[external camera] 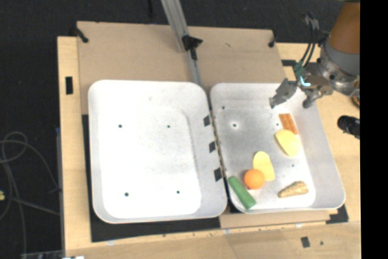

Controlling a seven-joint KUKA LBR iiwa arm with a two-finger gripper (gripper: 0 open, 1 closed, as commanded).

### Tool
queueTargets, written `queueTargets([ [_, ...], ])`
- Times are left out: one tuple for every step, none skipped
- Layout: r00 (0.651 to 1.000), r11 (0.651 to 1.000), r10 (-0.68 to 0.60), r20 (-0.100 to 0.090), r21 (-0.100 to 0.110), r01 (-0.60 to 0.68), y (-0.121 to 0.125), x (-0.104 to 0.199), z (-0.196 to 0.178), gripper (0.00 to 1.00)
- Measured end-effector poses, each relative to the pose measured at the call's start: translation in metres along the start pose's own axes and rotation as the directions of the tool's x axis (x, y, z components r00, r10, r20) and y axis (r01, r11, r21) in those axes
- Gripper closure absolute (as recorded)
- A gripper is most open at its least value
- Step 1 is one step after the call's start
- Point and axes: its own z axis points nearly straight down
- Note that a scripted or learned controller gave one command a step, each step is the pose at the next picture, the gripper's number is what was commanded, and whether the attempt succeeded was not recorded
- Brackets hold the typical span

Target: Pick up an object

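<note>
My gripper (pixel 296 96) hangs over the far right part of the right bin (pixel 242 106), its two fingers spread apart with nothing between them. Just below it lie an orange-brown block (pixel 288 123) and a yellow rounded piece (pixel 288 143). Nearer the front sit a second yellow piece (pixel 264 165), an orange ball (pixel 254 179), a green stick (pixel 241 192) at the bin's front left corner, and a tan wedge (pixel 293 190).
The left bin (pixel 148 148) lies beside the right one, with small black clips along the shared edge. A slanted metal rail (pixel 173 9) rises from behind the bins. The wooden bench (pixel 151 39) surrounds both.
</note>
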Motion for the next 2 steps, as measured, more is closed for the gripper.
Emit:
queueTargets([
  [1.0, 1.0, -0.001, 0.0, -0.005, 0.001, 0.001, 0.0, -0.003, 0.0],
  [1.0, 1.0, 0.003, 0.002, 0.0, -0.003, -0.008, 0.003, 0.045, 0.0],
])
